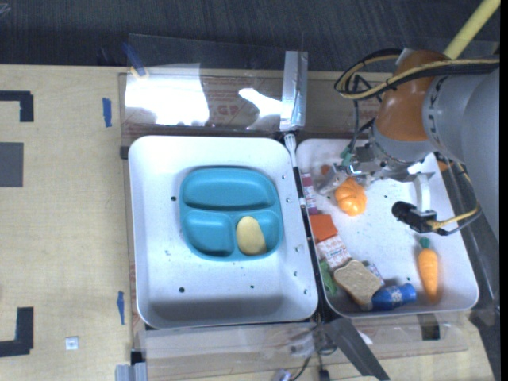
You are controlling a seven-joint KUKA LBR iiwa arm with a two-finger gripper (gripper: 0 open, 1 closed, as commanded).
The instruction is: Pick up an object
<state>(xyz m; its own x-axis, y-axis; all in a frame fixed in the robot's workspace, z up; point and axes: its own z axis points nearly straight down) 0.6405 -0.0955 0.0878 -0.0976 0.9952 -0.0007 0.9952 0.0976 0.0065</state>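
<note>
My gripper [352, 171] reaches down into the back left part of the right bin [456, 236]. Just below it in the view lies a small orange fruit [352, 198], touching or nearly touching the gripper's tip; whether it is held cannot be made out. Along the bin's left side lie an orange block [323, 227] and a printed packet [333, 252]. A slice of bread [357, 282] and a blue object [394, 295] rest at the front. A carrot [428, 271] lies at the front right.
The left bin [159, 284] holds a blue divided tray [226, 209] with a yellow, egg-shaped item [251, 235] in its front right compartment. A small red and white thing [325, 171] lies left of the gripper. The arm covers the right bin's back right corner.
</note>
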